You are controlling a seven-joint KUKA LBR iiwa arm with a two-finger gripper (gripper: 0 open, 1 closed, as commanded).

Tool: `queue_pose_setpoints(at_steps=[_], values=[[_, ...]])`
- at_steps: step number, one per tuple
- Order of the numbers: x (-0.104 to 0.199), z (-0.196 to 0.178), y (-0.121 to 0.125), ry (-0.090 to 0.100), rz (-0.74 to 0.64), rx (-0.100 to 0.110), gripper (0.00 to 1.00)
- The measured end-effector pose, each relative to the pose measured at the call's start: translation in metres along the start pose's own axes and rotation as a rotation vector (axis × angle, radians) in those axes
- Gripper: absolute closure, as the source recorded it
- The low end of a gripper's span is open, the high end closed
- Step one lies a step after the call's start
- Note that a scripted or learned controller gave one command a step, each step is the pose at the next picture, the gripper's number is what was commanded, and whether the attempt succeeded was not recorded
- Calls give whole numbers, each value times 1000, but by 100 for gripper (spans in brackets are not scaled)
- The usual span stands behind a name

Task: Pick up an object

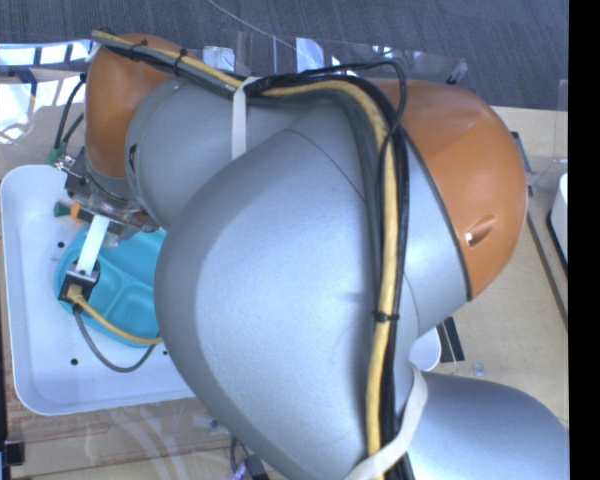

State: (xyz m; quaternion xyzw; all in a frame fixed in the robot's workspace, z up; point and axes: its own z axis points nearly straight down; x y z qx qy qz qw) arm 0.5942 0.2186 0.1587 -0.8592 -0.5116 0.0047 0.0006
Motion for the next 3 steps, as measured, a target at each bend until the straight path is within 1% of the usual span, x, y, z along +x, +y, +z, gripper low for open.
queue_pose_setpoints(at_steps=[1,2,3], values=[[0,-10,18,2,-351,-1,100],[-52,-55,49,1,-776,-5,100],[-21,-36,62,1,-409,-2,100]])
